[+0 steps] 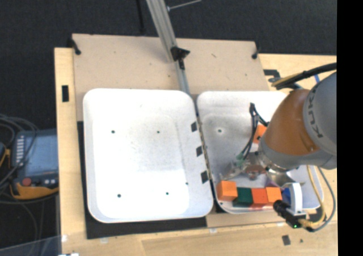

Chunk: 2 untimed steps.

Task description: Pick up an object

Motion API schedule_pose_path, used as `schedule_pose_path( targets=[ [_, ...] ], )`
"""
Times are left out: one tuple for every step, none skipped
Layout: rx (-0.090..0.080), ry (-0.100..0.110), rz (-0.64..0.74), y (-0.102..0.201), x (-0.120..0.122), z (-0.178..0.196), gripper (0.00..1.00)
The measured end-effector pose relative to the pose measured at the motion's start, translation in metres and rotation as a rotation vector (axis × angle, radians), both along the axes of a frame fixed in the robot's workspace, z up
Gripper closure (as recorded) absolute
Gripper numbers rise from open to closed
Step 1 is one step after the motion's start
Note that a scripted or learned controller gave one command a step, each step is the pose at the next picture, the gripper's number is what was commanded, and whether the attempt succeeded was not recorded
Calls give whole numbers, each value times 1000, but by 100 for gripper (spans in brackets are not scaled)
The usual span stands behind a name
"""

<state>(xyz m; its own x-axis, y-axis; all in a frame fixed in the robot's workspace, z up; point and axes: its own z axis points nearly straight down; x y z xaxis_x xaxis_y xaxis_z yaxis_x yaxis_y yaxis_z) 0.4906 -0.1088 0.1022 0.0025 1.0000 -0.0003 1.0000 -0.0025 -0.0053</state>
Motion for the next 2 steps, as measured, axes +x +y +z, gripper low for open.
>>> schedule_pose_path(
  targets=[
    [0,-11,-9,0,3,14,100],
    [-2,-12,4,-6,11,60,100]
  ],
)
